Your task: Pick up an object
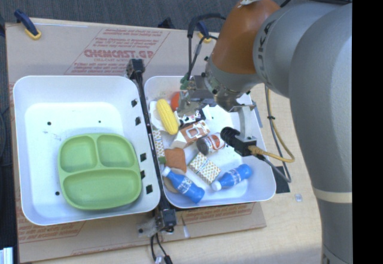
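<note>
The right bin (263,182) holds a heap of small things. A yellow corn cob (167,115) lies at its left, with a red and white carton (194,132) and a brown wedge (176,158) below it. Two blue bottles (184,186) (233,177) lie along the front, and a checkered box (205,168) sits between them. My gripper (190,105) is lowered into the back of this bin, just right of the corn cob, over a black and white object (191,118). A red item (175,100) peeks out beside the gripper.
The left bin (36,107) carries a green divided plate (99,170). Black clips (136,67) sit along the ridge between the bins. A cardboard sheet (114,50) lies under both bins. The grey arm (299,47) covers the right bin's back right part.
</note>
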{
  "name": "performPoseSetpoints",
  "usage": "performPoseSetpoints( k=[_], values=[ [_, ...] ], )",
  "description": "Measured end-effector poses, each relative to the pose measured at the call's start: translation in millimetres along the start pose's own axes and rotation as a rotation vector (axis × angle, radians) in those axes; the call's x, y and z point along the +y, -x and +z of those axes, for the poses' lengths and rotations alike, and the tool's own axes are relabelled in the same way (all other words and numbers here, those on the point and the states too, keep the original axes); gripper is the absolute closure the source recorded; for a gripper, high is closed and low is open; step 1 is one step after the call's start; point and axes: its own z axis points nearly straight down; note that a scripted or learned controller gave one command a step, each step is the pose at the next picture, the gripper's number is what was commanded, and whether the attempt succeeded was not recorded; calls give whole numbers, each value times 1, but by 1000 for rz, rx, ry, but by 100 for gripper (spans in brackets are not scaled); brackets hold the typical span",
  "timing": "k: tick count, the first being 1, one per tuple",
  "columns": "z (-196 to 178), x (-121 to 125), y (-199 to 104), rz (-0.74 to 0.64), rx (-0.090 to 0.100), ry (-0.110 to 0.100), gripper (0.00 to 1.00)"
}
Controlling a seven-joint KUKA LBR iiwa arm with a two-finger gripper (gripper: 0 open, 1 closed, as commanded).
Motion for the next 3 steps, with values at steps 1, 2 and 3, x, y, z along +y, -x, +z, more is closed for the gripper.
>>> performPoseSetpoints(
  k=[1, 2, 3],
  values=[
    [10, -11, 40, 1, 0, -2, 100],
    [26, 55, 29, 1, 1, 0, 100],
    [-3, -11, 28, 4, 1, 0, 100]
  ],
)
